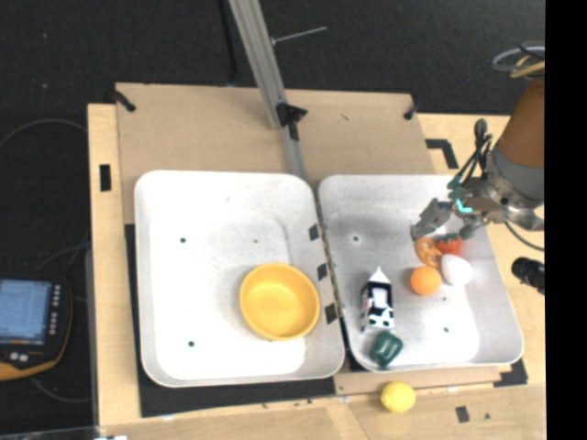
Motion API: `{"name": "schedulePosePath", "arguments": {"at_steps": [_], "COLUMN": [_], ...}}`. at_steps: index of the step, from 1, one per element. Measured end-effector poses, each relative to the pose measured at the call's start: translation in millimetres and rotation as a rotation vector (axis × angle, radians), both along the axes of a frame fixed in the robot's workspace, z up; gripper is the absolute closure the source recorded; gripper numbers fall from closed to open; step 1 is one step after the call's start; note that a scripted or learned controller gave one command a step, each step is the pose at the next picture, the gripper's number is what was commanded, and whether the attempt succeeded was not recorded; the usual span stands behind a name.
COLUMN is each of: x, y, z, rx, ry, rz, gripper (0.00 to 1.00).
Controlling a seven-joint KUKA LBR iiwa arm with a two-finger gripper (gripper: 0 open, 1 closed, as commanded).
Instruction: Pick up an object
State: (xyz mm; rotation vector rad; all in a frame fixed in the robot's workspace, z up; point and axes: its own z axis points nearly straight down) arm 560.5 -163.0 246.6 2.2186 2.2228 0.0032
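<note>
Orange and red, a small cluster of objects is seen in the right bin, beside a white egg and an orange ball. Directly over the cluster the claw is hung, its fingers spread apart and nothing gripped between them. Nearer the front, a black-and-white carton and a green piece are found. A yellow bowl is set in the left bin. A yellow ball is left on the surface.
</note>
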Motion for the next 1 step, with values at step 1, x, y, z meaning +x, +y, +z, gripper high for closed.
{"name": "schedulePosePath", "arguments": {"at_steps": [1], "x": [-1.8], "y": [-0.8], "z": [-63.3], "rx": [-0.002], "ry": [0.007], "rz": [-0.003], "gripper": [0.0]}}
